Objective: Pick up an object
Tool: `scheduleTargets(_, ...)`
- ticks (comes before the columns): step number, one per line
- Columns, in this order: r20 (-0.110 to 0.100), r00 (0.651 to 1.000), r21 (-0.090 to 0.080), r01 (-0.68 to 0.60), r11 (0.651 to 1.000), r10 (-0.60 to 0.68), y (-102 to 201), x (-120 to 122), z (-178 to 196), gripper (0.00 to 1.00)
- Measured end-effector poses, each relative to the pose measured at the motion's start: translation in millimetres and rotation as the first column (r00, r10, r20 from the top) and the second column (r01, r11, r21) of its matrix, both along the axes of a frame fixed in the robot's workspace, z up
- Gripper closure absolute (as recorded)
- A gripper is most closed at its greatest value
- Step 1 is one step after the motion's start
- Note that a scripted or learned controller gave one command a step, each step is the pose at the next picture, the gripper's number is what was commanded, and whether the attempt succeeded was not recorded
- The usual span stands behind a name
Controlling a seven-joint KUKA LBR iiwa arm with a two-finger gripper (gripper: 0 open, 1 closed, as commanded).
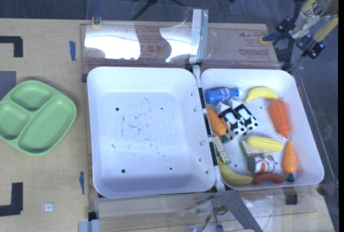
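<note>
The objects to choose from all lie in the right bin (pixel 310 134), crowded together; the left bin (pixel 142 129) beside it shows just its speckled white floor. Whether the claw is wide or narrow cannot be told from this view.

The step in hand, as I judge it, is choosing a target and coming down on it. The large orange carrot (pixel 279 117) looks like the best candidate: it lies near the right wall with some bare floor along its flanks, apart from the yellow banana (pixel 261 93) above it and the corn cob (pixel 263 143) below. The claw should open wide, turn so it closes across the carrot's narrow width, and descend on its thick middle, not its tapered tip.

The blue bottle (pixel 220 94) sits close to the wall between the two bins, so there is little room on that side. The black-and-white patterned piece (pixel 239 118) touches several neighbours (its exact shape is hard to make out) and is a poor choice. At the bottom edge a second banana (pixel 234 174), a small can (pixel 263 164) and a red sausage-like piece (pixel 267 178) are packed together, where a grasp might catch two things or push them apart.

A green divided plate (pixel 36 116) rests on the table (pixel 48 182) well to the left and plays no part.
</note>
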State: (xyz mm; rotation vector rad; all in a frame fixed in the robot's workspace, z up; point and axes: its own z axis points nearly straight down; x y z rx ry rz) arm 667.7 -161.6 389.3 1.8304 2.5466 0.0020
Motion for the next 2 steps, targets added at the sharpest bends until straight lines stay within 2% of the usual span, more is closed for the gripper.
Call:
scheduleTargets(1,-0.001,1.0,0.0,-0.001,1.0,0.001,1,0,-1,0.0)
scheduleTargets(2,-0.003,0.999,0.001,-0.039,0.999,0.039,-27,-24,-134,0.0)
